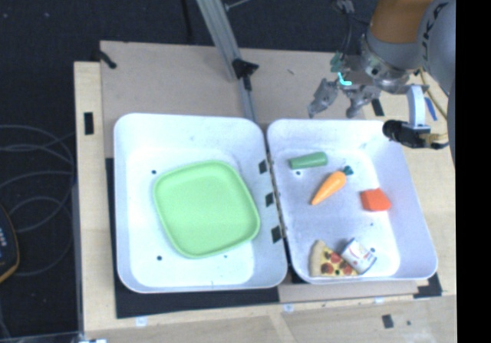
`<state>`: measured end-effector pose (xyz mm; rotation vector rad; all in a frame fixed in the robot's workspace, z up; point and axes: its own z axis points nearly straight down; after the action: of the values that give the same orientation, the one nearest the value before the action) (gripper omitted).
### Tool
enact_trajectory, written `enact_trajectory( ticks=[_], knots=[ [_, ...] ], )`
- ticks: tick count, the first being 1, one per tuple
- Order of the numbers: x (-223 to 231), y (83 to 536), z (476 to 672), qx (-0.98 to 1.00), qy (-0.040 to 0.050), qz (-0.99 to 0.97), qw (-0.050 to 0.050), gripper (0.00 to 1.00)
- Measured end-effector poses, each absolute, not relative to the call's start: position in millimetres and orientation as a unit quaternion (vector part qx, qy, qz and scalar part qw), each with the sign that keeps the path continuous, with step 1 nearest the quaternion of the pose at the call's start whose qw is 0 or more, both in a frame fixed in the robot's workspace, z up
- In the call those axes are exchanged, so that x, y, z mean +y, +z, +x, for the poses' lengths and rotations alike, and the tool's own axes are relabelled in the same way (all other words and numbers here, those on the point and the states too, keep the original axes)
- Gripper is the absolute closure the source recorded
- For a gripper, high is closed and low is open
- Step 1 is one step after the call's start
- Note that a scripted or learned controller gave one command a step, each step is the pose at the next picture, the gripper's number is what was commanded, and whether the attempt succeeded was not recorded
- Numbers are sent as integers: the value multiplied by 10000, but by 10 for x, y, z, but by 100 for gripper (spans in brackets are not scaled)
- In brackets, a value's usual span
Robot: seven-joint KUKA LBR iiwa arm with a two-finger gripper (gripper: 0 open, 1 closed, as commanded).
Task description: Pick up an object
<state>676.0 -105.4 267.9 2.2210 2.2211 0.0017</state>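
the bench [176, 73] bears two shallow white bins side by side; the left bin [138, 134] contains a light green square plate [205, 208], lying flat near the bin's centre; the right bin [406, 242] contains five objects; a green cylindrical piece [308, 160] lies on its side near the far left corner of that bin; an orange carrot [330, 186] with a small teal top lies just beside and in front of it, tilted, top end pointing to the far right; an orange block [375, 200] sits to the right of the carrot, apart from it; a pizza slice [327, 261] lies near the front wall; a small white can [358, 255] with red marking lies touching or just beside the slice on its right; the arm [410, 4], grey with an orange band, enters from the upper right; the gripper [339, 100] hangs above the far rim of the right bin, beyond the green cylindrical piece and well apart from every object; its two fingers [322, 97] are spread apart with nothing between them; a grey metal rail [215, 15] runs diagonally from the top of the view down to the gap between the bins; dark cables [31, 173] lie on the floor to the left of the bench.
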Motion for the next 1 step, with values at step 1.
enact_trajectory(
  ticks=[1],
  knots=[
    [-1054, 2678, 6760, 7071, 5, 7071, 2, 0]
  ],
)
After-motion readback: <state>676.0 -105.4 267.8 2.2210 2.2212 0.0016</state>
